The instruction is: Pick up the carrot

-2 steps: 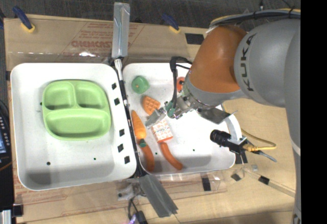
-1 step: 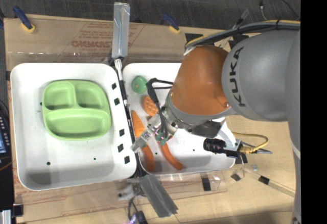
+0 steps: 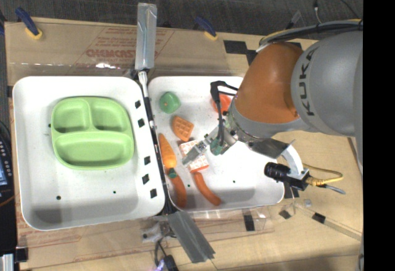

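The carrot point(image 3: 166, 151) is orange with a small green top. It lies lengthwise against the left wall of the right bin point(image 3: 259, 186). My gripper point(image 3: 194, 155) hangs low over the middle of that bin, just right of the carrot and a short way from it. The grey arm with its orange band covers the bin's right half. I see nothing of the carrot inside the gripper.
The right bin also holds a green round piece point(image 3: 170, 102), an orange waffle-like piece point(image 3: 182, 126), two reddish-brown sausages point(image 3: 178, 191) point(image 3: 207, 189), and a red item point(image 3: 223, 103) partly under the arm. A green divided plate point(image 3: 92, 131) sits in the left bin point(image 3: 37, 202).
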{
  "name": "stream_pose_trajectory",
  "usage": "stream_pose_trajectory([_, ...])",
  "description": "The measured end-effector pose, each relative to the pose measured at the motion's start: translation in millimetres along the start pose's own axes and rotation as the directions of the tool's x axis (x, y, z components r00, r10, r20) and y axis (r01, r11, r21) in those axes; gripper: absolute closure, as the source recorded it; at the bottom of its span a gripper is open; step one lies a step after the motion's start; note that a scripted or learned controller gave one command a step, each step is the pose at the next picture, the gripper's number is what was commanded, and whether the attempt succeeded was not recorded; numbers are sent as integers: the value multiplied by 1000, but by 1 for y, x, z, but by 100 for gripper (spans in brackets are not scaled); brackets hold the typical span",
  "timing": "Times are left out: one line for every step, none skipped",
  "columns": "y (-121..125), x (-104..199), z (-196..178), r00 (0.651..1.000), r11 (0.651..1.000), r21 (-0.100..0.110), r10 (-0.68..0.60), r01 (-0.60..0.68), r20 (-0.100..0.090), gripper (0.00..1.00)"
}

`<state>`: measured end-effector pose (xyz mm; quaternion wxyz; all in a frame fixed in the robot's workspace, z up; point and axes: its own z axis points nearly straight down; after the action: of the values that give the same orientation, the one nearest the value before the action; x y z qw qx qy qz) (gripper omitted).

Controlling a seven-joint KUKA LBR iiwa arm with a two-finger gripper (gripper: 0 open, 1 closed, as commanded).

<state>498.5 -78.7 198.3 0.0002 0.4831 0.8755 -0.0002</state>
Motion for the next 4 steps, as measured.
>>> stream_pose_trajectory([-31,-7,59,984,984,2,-180,180,-3,0])
stream_pose_trajectory([15,-31,100,972,972,-9,234,-234,5,0])
stream_pose_trajectory([-35,-130,46,997,997,0,78,-78,1,0])
stream_pose_trajectory([-34,-130,37,997,997,0,72,-72,1,100])
